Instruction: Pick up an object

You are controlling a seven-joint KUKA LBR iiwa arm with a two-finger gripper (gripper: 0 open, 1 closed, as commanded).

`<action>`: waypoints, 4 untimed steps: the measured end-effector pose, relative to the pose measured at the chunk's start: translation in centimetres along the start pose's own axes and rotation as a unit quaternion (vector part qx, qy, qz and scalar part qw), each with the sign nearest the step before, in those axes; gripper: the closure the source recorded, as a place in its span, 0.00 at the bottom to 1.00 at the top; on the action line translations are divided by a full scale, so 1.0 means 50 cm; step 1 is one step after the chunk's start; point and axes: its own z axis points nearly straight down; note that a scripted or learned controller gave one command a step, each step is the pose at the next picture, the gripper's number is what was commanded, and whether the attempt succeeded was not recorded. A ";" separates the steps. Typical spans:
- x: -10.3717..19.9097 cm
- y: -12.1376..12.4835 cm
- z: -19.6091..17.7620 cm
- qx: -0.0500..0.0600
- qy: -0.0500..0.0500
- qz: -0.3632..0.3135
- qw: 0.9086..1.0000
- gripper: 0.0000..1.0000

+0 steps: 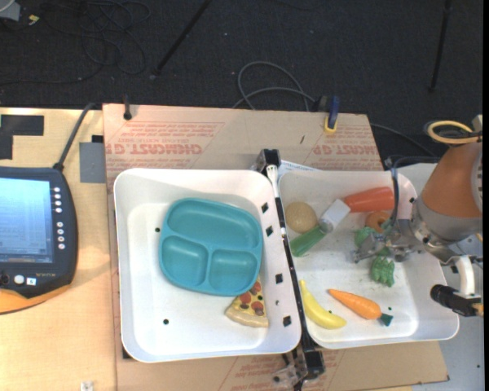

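Arm is reaching in from the right, gripper (381,249) sitting low in the right bin (428,326), right on top of a green broccoli toy (382,271). Can't tell gripper state, metal parts are blurring into the clutter there.

Likely target is the broccoli toy, lying at the right side of the right bin, just beside or touching the gripper tip. A 2nd green leafy piece (364,236) is sitting just far of it, next to a red pepper (369,198) at the far wall.

Handling guess: small plastic play food, light, stiff, bumpy top so not very slippery, not fragile. Best hold looks like across the stem or narrow waist, not the knobby head.

Other stuff in the right bin: carrot (354,303) and banana (321,310) near side, green bottle (309,240) and tan ball (301,216) left side. Left bin (138,332) is holding a teal divided plate (211,246) and a pizza slice (248,308) near it.
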 end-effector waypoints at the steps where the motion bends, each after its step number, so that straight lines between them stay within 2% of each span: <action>1: 0.003 -0.050 0.001 0.001 0.000 -0.001 1.000 0.00; 2: 0.001 -0.048 -0.020 0.000 0.001 0.000 1.000 1.00; 3: 0.139 -0.084 -0.112 -0.001 0.001 -0.003 1.000 1.00; 4: 0.279 -0.067 -0.219 -0.003 0.001 -0.005 1.000 1.00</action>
